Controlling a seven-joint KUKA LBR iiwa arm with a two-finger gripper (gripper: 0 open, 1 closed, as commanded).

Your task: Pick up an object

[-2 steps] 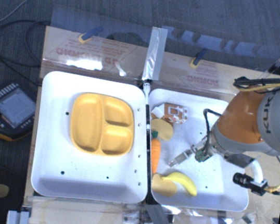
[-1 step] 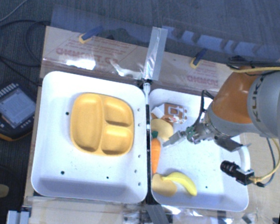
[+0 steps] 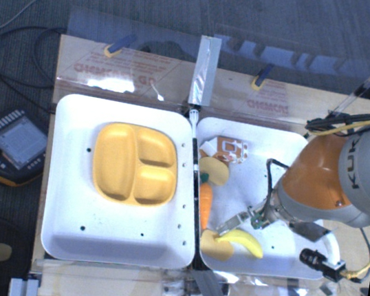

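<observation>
Looming over the right bin (image 3: 297,144), the arm (image 3: 326,180) has its hand (image 3: 252,218) low beside the banana (image 3: 243,242), and I cannot tell how that hand is set. Approach seems underway; next it must settle over the banana, carrot (image 3: 204,206) alongside, and close.

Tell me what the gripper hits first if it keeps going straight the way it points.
Probably the banana: the gripper angles down toward the near left of the right bin, and the banana lies just beyond its tip. Height above it is hard to judge.
</observation>
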